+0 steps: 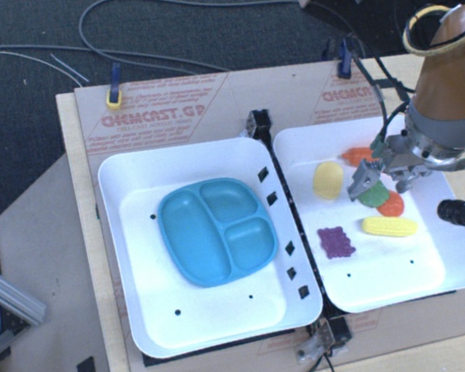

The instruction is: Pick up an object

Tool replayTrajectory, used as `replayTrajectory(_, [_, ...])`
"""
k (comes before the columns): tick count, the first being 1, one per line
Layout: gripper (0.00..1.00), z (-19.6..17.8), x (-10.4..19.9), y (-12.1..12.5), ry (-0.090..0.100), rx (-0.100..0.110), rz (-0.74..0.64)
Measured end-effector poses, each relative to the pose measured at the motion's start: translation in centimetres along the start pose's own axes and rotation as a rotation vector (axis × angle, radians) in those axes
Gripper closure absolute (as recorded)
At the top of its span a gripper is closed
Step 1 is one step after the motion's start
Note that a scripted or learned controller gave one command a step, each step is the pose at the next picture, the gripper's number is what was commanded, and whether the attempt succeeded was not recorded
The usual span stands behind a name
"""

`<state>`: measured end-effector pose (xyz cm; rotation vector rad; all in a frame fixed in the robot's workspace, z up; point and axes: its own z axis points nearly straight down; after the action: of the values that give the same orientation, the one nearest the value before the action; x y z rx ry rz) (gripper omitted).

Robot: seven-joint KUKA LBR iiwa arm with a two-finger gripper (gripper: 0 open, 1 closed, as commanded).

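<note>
Camera view shows you the gripper (369,184) low in the right bin (453,273), just over a green piece (376,196) that lies against a red piece (392,204). You cannot tell its grip. A yellow corn cob (389,227), purple grapes (337,242), a yellow lump (329,180) and an orange piece (357,155) lie near; your left bin (148,315) bears a blue divided tray (217,229).

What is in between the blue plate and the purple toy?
In the camera view, between the blue plate and the purple toy lie bare white bin floor and the two bins' touching rims, which carry a row of small black marks.
</note>
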<state>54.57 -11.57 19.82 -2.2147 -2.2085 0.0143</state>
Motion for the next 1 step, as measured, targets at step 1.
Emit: replayTrajectory(1, [0.0,-0.75,0.03,0.3,-0.002,-0.015,-0.003])
